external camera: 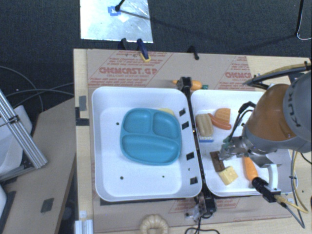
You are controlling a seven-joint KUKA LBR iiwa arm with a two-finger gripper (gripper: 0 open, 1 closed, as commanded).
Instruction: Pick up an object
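Observation:
My gripper (228, 149) hangs low over the middle of the right bin (214, 95), with the grey and orange arm (273, 118) covering the bin's right half. Just below the gripper lie a brown flat piece (217, 161) and a pale yellow wedge (227, 175). An orange carrot-like piece (250, 169) lies to their right, beside the wrist. Farther back in the bin are a tan loaf-like piece (204, 125) on something blue and an orange ridged piece (222, 118). Nothing is visibly held.
The left bin (105, 145) holds a blue divided plate (150, 135), with a pale yellow item (167, 111) peeking out behind it. A black clamped divider (191, 130) joins the bins. A small orange thing (195, 85) sits at the divider's far end.

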